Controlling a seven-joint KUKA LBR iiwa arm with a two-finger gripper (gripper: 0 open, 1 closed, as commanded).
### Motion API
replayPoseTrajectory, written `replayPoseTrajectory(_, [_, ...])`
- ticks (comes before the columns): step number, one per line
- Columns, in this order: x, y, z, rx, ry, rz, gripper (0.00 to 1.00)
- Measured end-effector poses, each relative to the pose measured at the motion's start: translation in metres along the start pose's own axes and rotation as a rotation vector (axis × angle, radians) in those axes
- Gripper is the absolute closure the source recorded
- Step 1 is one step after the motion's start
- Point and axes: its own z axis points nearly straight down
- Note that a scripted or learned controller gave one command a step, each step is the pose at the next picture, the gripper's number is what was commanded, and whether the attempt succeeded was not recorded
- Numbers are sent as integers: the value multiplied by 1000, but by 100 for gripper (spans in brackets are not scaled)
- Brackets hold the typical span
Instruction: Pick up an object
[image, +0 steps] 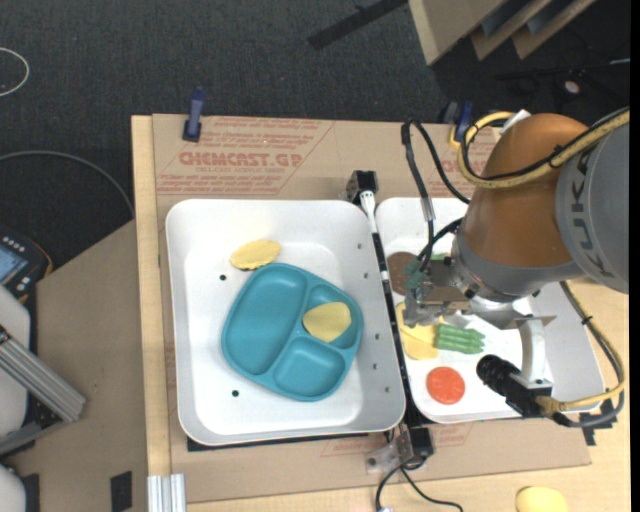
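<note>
The claw (425, 300) hangs low in the right bin (570, 385) above a yellow piece (418, 343); its opening cannot be told.

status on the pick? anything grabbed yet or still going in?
Done: the arm has reached into the right bin, and the gripper sits low by the yellow piece and green piece. In hand: nothing visibly between the fingers; their state is hidden. Left: grasp and lift. The red disc lies in the same bin; the blue tray and two yellow items lie in the left bin.
</note>
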Motion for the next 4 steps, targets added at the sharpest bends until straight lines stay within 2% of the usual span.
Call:
replayPoseTrajectory(1, [18,102,53,-9,-2,-2,100])
replayPoseTrajectory(2, [26,33,-4,-4,1,0,100])
replayPoseTrajectory(3, [36,13,-170,-27,3,-2,100])
replayPoseTrajectory(4, [73,21,6,10,-3,0,100])
